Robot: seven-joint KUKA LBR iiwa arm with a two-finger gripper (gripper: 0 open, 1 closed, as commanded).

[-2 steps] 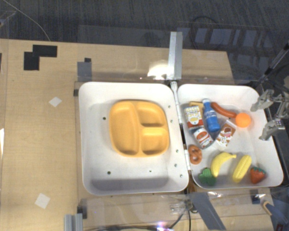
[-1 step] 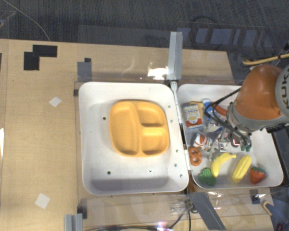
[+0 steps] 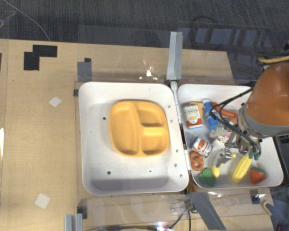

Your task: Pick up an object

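Bench (image 3: 33, 143) of pale wood is seen on the left, with black tape patches (image 3: 38, 56) near its far edge. Left shallow white plastic bin (image 3: 94, 177) is set beside the right one, and a yellow-orange three-compartment plastic tray (image 3: 137, 128) lies flat in its middle. A grey metal divider bar (image 3: 174, 57) is seen standing between the two bins at the far side.

Right shallow white plastic bin (image 3: 274, 177) is packed with small toy items. A small white carton with an orange-red label (image 3: 193, 115) lies near the left wall, towards the far end. A blue plastic bottle-like item (image 3: 211, 115) is just beside it. A small red-and-white can (image 3: 202, 147) lies nearer, with an orange-brown pretzel-shaped piece (image 3: 196, 162) just in front of it. A green toy vegetable (image 3: 208, 176) lies at the near edge, touching a small yellow piece (image 3: 216, 171). A yellow toy corn cob (image 3: 241, 167) lies tilted further right, and a red toy strawberry (image 3: 257, 175) is just beside it.

Grey arm with orange band (image 3: 274, 100) is seen reaching in over the right bin. The jaws (image 3: 226, 157) are lowered among the items between the can and the corn cob; whether they are apart or together cannot be told, and nothing is seen clamped between them.
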